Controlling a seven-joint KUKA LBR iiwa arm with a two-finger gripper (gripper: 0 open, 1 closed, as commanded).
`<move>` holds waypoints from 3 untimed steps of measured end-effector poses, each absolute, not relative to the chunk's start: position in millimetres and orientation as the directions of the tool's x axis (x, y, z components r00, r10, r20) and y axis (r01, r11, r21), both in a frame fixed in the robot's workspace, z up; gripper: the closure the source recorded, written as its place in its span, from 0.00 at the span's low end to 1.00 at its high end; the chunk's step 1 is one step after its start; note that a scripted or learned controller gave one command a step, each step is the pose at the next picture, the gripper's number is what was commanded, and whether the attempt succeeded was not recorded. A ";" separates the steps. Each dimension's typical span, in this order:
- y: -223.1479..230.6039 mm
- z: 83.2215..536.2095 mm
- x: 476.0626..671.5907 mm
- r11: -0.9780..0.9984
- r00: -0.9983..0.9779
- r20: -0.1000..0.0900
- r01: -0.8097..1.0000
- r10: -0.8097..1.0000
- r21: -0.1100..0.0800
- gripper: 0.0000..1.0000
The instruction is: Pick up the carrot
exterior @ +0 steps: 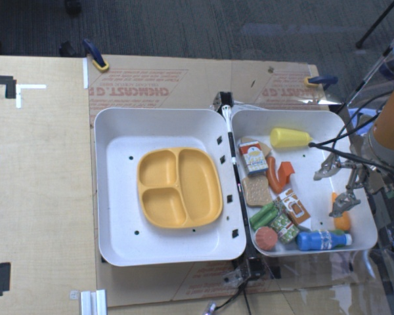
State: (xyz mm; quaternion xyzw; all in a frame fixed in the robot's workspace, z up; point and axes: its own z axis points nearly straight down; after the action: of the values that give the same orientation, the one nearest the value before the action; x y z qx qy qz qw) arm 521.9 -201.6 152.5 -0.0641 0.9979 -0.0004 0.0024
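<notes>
Gripper above right bin; carrot apart.

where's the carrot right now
The carrot lies in the right bin, near its left side, between the orange block and the cracker.

Camera view: single fixed camera, mounted above the bench and angled down at a slant, so the far edge of the scene lay at the top of the frame, where grey carpet showed beyond the bench. Framing was moderately distant: both white bins fell whole within it, the left bin near centre and the right bin toward the right side, with a cardboard sheet under them and a wide stretch of bare bench to the left. The arm entered from the right edge, cropped by the frame. No second view accompanied it, so no overlap was recorded.
</notes>
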 end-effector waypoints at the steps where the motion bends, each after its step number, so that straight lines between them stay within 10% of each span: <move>1: -220.9 92.0 543.9 0.975 -0.975 -0.003 -0.220 -0.220 0.000 0.00; 2: -219.0 102.4 546.7 0.974 -0.974 -0.009 -0.226 -0.226 -0.002 1.00; 3: -221.0 92.9 521.9 0.740 -0.740 -0.005 -0.672 -0.672 -0.002 1.00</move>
State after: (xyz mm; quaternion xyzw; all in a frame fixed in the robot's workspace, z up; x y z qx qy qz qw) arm 521.9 -221.0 92.9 -0.3604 0.9328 -0.0001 0.0025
